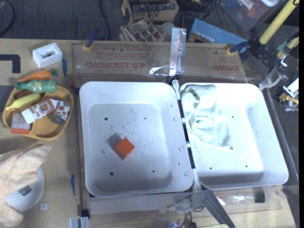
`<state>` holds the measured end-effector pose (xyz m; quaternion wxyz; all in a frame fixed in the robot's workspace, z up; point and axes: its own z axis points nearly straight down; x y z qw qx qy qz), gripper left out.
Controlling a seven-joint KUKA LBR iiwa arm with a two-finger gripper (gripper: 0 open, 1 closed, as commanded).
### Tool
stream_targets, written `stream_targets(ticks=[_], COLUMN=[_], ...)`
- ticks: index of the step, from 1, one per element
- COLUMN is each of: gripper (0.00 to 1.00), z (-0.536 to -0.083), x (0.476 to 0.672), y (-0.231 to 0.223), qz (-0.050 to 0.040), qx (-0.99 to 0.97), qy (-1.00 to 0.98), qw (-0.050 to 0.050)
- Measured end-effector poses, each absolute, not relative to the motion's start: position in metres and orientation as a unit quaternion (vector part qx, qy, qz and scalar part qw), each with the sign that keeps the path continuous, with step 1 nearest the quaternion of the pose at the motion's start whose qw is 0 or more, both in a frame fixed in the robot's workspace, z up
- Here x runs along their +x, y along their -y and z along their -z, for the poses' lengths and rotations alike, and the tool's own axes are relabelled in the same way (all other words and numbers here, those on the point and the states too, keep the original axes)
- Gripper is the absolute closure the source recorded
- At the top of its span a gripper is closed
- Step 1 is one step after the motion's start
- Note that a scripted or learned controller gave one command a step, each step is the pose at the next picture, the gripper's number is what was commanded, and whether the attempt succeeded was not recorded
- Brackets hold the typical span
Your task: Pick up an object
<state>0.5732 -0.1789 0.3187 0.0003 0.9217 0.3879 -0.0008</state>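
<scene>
A small orange cube (125, 148) lies in the left white bin (95, 103), a little left of and below the bin's middle, with its dark shadow on its upper left side. A crumpled white cloth (205, 118) lies in the right white bin (256, 151), spread over that bin's upper left part and touching the wall next to the divider between the bins.
A wooden bowl (47, 129) with toy food, a green bottle (37, 86) among it, stands left of the bins. A white box (47, 54) sits at the far left back. A beige towel (21, 167) lies at the front left. A clear plastic panel (156, 61) runs behind the bins.
</scene>
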Motion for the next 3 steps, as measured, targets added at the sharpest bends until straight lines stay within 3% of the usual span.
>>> stream_targets(ticks=[1, 2, 3], gripper=[0.0, 0.0, 0.0], z=[-0.163, -0.132, -0.194], x=[0.595, 0.6, 0.62], y=[0.094, 0.127, 0.184], qz=[0.0018, 0.0019, 0.0004], qx=[0.926, 0.889, 0.892], qy=[-0.376, -0.458, -0.453], qw=[-0.001, -0.002, 0.0])
